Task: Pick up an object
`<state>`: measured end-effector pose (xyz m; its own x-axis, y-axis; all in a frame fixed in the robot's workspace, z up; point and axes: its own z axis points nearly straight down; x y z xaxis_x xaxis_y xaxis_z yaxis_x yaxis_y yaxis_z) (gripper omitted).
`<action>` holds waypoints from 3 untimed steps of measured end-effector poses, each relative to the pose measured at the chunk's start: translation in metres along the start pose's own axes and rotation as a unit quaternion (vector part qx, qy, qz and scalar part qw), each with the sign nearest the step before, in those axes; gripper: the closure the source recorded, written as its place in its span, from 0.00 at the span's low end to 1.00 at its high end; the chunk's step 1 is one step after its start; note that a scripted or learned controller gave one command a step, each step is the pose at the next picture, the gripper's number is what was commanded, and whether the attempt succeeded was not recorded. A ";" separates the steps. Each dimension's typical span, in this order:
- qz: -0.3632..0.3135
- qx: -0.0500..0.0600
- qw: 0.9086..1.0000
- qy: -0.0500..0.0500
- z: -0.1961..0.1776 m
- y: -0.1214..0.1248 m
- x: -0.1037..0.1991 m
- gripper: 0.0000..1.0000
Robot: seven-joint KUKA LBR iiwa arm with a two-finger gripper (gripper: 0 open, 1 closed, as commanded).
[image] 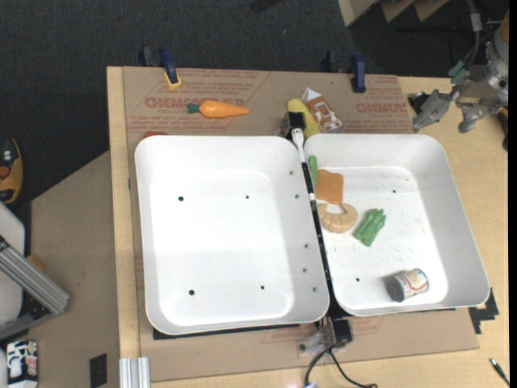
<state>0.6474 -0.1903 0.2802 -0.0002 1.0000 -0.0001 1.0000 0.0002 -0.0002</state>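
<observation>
A dark carpeted floor [73, 23] surrounded the bench, and on it lay a flat brown cardboard sheet [266, 95] printed with red lettering, held at its far edge by two blue clamps [356, 71]. Two shallow white plastic bins sat side by side on the sheet. The left bin [161, 297] held nothing. The right bin [460, 233] held an orange-and-tan food toy [331, 188], a tan ring-shaped piece [339, 218] just below it, a small green ridged toy [371, 226] beside that, and a grey tin can on its side [406, 284] near the front edge. An orange plastic carrot [220, 109] lay on the cardboard behind the left bin. The grey two-finger gripper [451, 113] hung over the bench beyond the right bin's far corner, its fingers spread apart, holding nothing.
</observation>
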 end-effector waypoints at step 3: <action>0.000 -0.004 1.000 -0.001 -0.013 0.020 0.032 1.00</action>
<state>0.6675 -0.1586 0.2933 -0.0007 1.0000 -0.0028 1.0000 0.0007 0.0086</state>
